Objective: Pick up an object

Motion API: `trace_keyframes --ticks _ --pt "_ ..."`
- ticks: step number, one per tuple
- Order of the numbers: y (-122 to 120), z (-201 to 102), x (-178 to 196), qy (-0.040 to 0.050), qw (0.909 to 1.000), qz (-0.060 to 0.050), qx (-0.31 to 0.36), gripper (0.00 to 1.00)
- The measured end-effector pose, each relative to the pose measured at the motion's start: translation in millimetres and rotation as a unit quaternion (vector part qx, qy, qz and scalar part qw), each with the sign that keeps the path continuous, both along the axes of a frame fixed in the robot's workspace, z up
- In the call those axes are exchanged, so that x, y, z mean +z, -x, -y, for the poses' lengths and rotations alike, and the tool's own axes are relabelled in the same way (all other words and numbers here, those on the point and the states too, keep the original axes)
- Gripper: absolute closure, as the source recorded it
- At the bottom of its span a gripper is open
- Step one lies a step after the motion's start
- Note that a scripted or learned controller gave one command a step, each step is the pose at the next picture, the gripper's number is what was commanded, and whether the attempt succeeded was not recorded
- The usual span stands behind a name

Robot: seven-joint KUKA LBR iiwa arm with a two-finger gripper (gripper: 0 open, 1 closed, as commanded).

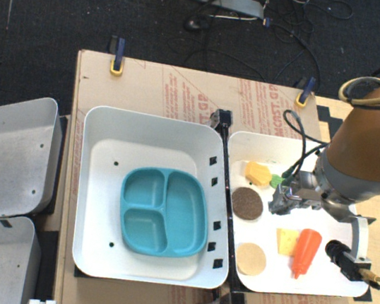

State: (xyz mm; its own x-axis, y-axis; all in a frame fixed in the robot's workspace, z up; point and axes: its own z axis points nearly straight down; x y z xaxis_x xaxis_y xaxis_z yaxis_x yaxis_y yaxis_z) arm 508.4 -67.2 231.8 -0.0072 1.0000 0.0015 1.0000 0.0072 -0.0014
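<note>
- You have the gripper (282, 200) low over the right bin (339, 292), in the half of that bin nearer the divider.
- You cannot tell from this slant whether the gripper is spread or pressed together; the wrist body hides its tip, and nothing can be seen held in it.
- The closest thing to it is the dark brown disc (247, 203), lying flat just beside the gripper on the view's left. Whether the two touch is not clear.
- The yellow block (258, 173) lies up and to the left of the gripper, near it and just above the brown disc.
- Below the gripper, toward the view's bottom, you see a small yellow wedge (287, 240) with the orange carrot (305, 252) right against its right side. Both sit apart from the gripper.
- The tan disc (252, 259) lies farther down and to the left, the most distant piece in this bin from the gripper.
- Well off to the gripper's left, past the divider, the teal divided tray (163, 211) sits in the left bin (94, 168).
</note>
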Motion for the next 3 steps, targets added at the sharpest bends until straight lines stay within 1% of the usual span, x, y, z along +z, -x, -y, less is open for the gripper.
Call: trace_keyframes --ticks 1,2,3 --pt "-4.3 -50.9 9.4 0.0 1.0 0.001 0.001 1.0" --pt "-1.5 -103.7 -4.8 0.0004 1.0 -0.001 0.0 1.0" --pt "-0.5 -147.6 -0.3 0.0004 1.0 0.0 0.0 1.0"
